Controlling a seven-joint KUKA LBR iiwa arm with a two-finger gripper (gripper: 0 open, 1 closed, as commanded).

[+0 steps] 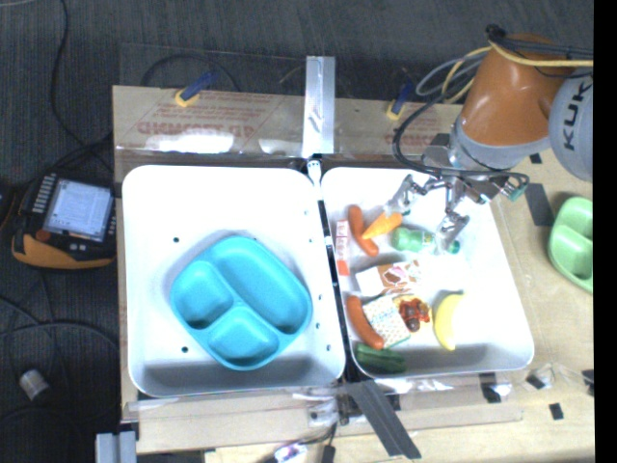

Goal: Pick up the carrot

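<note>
Carrot [382, 225] partly behind open gripper [428, 205], leafy end hidden.

White bins: two, left [145, 287] and right [501, 287]
Blue divided tray [241, 302]: one
Carrot [380, 226]: one
Sausages: two [362, 230] [363, 321]
Banana [446, 320]: one
Green cucumber [380, 359]: one
Small packets: three [389, 277] [387, 320] [340, 243]

1. Bench [540, 287]: pale wood top, brown board along its far edge
2. Left bin [154, 258] and right bin [501, 297] lie on it side by side, rims touching
3. Green cup [576, 239] sits just right of the right bin
</note>
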